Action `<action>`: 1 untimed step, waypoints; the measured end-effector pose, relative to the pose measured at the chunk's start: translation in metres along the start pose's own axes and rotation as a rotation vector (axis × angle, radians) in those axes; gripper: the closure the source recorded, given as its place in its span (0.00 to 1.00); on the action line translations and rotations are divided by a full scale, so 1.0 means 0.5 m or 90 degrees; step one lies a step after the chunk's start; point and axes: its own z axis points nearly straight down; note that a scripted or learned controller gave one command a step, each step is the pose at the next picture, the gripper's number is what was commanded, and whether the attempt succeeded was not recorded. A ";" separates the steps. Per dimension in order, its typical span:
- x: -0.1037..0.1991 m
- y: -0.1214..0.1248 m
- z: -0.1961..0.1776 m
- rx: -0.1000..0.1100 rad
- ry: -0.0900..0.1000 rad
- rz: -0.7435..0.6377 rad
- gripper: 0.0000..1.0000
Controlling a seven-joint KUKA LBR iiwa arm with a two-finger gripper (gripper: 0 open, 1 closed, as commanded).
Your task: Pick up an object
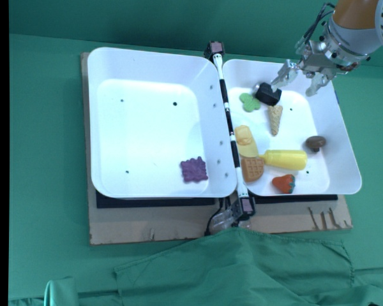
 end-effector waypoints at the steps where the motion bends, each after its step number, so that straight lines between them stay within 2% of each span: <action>1: -0.037 -0.023 0.194 0.006 0.000 0.002 0.00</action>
